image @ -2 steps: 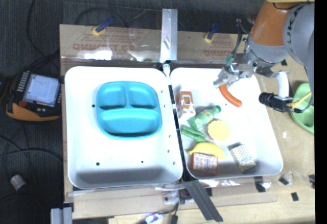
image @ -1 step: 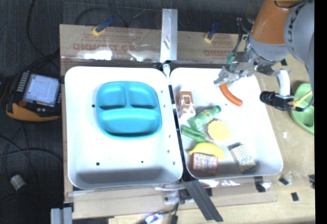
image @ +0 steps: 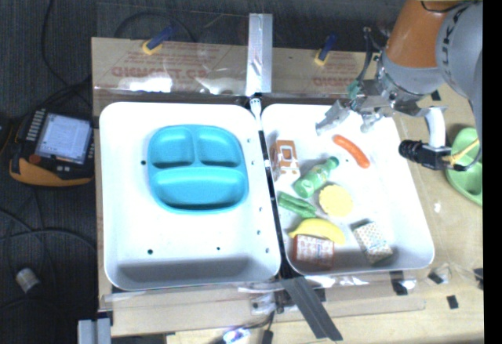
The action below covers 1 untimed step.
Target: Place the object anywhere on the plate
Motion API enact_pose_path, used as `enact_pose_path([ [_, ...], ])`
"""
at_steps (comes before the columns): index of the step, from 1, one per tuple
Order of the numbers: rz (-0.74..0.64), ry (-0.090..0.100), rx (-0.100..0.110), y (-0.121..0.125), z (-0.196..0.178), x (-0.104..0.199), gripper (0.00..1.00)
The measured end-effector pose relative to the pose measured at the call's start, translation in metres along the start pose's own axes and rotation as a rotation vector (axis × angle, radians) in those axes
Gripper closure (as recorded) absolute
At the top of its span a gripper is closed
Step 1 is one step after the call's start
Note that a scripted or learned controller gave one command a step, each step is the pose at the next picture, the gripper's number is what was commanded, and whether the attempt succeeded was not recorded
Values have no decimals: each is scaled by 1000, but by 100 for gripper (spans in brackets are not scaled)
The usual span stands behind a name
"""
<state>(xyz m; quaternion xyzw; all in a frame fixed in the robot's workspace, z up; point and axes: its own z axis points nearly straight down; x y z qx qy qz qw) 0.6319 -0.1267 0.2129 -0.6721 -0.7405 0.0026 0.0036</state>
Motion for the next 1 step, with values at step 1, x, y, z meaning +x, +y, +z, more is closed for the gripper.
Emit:
enact_pose_path([
  [1, 0, 0, 0, 0, 0, 0, 0],
])
